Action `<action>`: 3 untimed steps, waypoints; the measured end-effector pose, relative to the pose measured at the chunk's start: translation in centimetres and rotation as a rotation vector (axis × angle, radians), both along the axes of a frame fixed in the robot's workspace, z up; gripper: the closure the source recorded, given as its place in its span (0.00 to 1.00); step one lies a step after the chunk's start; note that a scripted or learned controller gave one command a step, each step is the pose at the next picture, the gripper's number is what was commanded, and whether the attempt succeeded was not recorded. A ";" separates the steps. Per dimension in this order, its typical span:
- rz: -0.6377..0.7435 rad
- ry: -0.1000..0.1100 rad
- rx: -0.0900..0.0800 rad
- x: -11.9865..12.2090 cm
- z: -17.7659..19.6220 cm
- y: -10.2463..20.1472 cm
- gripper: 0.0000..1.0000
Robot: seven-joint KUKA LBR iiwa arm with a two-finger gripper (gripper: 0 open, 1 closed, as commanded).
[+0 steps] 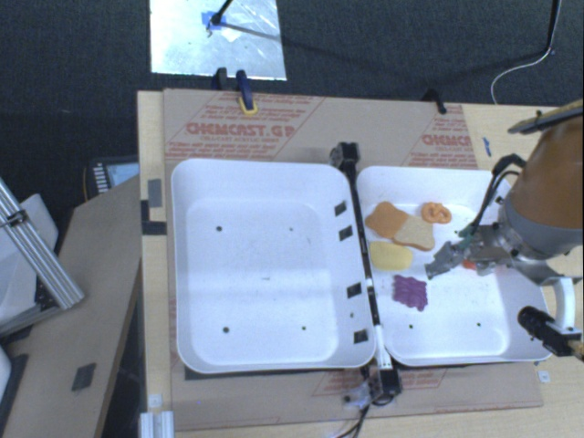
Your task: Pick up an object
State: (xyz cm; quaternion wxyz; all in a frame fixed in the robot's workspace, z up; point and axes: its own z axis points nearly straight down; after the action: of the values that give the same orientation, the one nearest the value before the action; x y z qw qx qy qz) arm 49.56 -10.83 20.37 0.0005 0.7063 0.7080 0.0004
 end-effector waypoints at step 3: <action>0.017 -0.002 0.005 7.4 33.0 22.4 0.00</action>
State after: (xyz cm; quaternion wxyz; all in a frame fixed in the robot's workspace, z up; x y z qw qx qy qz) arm 56.99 11.61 53.40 -0.0007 0.7001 0.7140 0.0026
